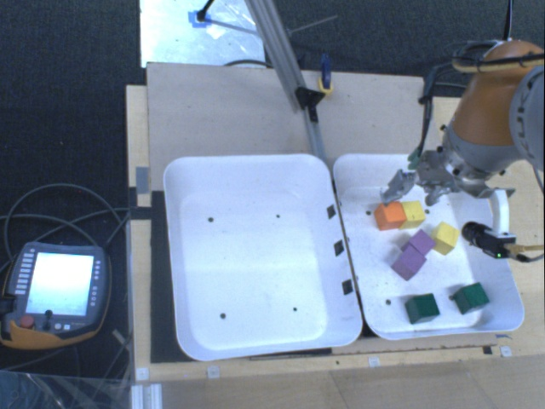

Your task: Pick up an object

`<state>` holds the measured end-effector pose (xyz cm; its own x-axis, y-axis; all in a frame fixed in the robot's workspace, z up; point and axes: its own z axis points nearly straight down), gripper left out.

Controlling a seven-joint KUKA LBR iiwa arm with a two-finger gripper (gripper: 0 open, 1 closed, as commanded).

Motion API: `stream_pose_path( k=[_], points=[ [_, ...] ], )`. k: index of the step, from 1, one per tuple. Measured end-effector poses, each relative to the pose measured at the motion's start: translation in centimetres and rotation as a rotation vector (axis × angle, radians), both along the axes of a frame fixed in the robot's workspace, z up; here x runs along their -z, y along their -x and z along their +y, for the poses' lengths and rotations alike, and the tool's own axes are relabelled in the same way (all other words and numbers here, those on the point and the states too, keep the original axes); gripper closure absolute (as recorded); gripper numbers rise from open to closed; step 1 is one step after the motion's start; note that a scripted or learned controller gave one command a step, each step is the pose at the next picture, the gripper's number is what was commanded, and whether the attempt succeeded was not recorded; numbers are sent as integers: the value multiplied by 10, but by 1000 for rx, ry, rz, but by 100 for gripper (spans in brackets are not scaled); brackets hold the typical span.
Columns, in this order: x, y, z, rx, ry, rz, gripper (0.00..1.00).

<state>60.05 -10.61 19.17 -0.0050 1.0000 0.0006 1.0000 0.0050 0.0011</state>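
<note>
1. Gripper (pixel 415 186): hangs over the far part of the right bin (pixel 511 313); fingers (pixel 398 185) look spread, nothing between them.
2. Orange cube (pixel 391 216): just below and a little left of the fingertips, apart from them as far as I can tell. Likeliest target.
3. Yellow cube (pixel 413 213): touching the orange cube's right side, directly under the fingers. Chief obstacle: a finger coming down on that side may wedge on the seam or nudge both blocks.
4. Advice for the step: centre over the orange cube, turn the fingers so they close on its free faces rather than across the shared face, then lower straight down.
5. Second yellow cube (pixel 445 238): nearer me and right of the fingers, beside the purple pair, out of the way.
6. Purple cubes, two: one (pixel 419 244) and another (pixel 408 263), touching each other, well below the fingers.
7. Green cubes, two: one (pixel 421 308) and one (pixel 470 297), far from the fingers at the bin's near edge.
8. Left bin (pixel 183 186): well left of the fingers.
9. Pendant (pixel 53 294): far left, off the bench.
</note>
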Motion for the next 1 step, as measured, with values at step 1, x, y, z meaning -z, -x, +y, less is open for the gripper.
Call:
stream_pose_path(
  k=[1],
  points=[
    [0, 0, 0, 1, 0, -1, 0]
  ],
)
